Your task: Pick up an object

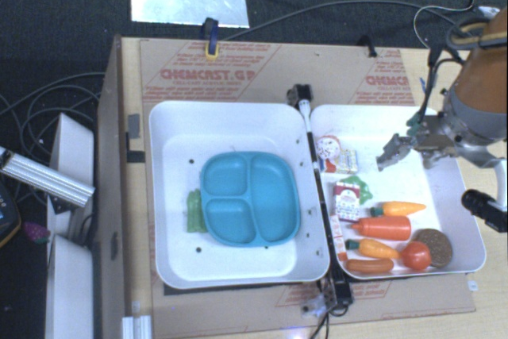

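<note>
From the camera view above the desk [262, 63], the arm came in from the right, and its jaws [394, 151] hung over the upper part of the right bin [468, 238], above bare white floor. I could not tell how the jaws stood; the tip was dark and small, and nothing showed between them. The things to pick lay in that same bin, mostly toward its near and left side: a round red-and-white packet [328, 147] by the divider, a small red-and-white carton [348, 201] below it, then an orange carrot [403, 209], a longer red-orange piece [382, 229], a second small carrot [377, 248], a red tomato [415, 255] and a brown round cookie [436, 246], with an orange sausage-like piece [369, 267] along the near wall. The left bin [171, 131] held a blue divided plate [249, 198] with a green item [194, 210] just beside its left edge. As I judged it, the risk was the crowding: the pieces in the near corner touched or nearly touched, so a descent there could nudge neighbours aside or pinch two at once, and the rounded ones could well roll out of a closing grip.
</note>
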Controlling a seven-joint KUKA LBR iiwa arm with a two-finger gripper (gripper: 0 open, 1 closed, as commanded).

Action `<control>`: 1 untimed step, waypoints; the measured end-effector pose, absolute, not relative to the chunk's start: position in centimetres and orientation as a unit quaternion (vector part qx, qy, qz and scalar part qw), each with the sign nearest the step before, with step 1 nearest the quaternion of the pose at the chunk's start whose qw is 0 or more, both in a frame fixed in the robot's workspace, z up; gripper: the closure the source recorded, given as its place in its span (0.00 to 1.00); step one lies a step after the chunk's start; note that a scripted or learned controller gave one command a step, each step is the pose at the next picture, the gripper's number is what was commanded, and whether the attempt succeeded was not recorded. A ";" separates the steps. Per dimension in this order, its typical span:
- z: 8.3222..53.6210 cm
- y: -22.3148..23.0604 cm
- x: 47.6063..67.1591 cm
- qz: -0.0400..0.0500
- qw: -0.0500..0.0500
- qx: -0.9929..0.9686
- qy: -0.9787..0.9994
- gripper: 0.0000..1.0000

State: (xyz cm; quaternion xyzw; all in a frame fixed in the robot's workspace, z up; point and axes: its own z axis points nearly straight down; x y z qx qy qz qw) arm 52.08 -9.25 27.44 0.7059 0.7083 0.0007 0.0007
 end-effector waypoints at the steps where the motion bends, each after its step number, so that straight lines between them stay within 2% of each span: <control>1: 20.3 -16.7 52.9 -0.001 0.000 0.707 0.707 0.00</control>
